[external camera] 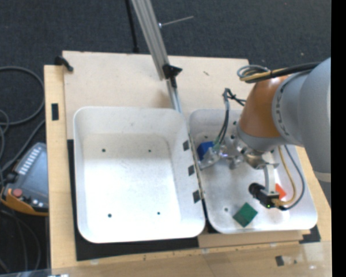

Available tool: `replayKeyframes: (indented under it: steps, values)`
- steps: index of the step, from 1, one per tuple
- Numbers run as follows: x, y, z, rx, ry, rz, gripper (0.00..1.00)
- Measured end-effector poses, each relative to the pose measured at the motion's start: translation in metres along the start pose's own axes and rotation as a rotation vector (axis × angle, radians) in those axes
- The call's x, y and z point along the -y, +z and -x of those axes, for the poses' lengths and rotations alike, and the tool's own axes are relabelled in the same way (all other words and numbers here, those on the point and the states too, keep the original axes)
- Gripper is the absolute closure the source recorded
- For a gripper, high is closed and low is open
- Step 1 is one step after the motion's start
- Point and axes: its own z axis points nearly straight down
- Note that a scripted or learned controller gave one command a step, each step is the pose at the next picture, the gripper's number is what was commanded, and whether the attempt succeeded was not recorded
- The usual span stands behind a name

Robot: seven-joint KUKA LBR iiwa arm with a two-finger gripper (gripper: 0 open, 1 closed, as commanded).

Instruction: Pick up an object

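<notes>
Down inside the right bin (224,184), close to its left wall and about halfway along: the gripper (212,159), hung from a grey arm (294,105) with an orange band, reaching in over the bin's right side. Cannot tell whether open or closed (metal parts and cables crowd the tip from this height). Just beside the gripper, toward the bin's far end and hard by the same left wall: a small blue piece (205,150), touching the tip or very nearly so, not visibly gripped. In the bin's near part, close to the front rim and roughly mid-width: a green block (245,214), lying flat on the white floor, well apart from the gripper and from the blue piece. Toward the bin's near right part: a small orange bit (280,192), too small to identify. Directly left of the right bin, wall against wall: the left bin (132,172), white and shallow, a few dark dots on its floor. Under both: a pale wooden bench (104,79). Beyond the right bin's far left corner: a slanted metal rail (150,27), rising up and away. Far to the left of the right bin, off the bench on dark carpet: a handheld control unit (30,175) with orange trim.
</notes>
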Motion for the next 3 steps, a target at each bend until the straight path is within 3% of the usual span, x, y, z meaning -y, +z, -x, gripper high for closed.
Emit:
replayKeyframes:
  steps: [2, 3]
  values:
    - [-0.096, -0.001, -0.001, 0.002, -0.010, -0.008, 0.00]
    - [-0.096, -0.013, 0.001, 0.003, -0.011, -0.004, 1.00]
